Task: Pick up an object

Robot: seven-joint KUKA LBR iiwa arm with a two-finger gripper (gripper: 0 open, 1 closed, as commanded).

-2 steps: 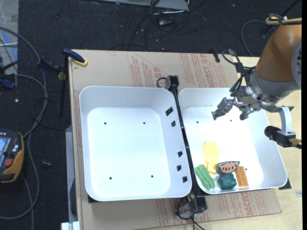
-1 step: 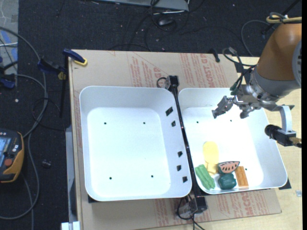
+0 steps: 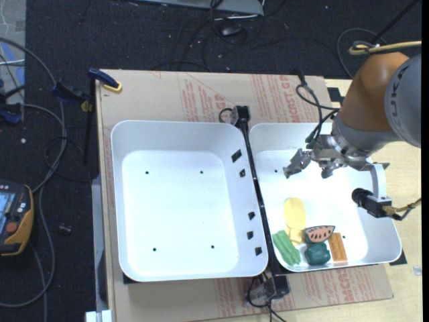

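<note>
1. Fingers of the gripper (image 3: 310, 165) are spread wide apart with nothing between them, hanging over bare floor in the upper part of the right bin (image 3: 265, 139).
2. Behind them, the grey arm with its orange band (image 3: 375, 79) reaches in from the right.
3. Toward the near end of that bin lie a yellow piece (image 3: 294, 212), a green pod-shaped piece (image 3: 286, 246), a watermelon slice (image 3: 320, 233), a dark green lump (image 3: 317, 253) and an orange block (image 3: 337, 248), bunched close together, well apart from the fingers.
4. Beside it sits the left bin (image 3: 134, 136).
</note>
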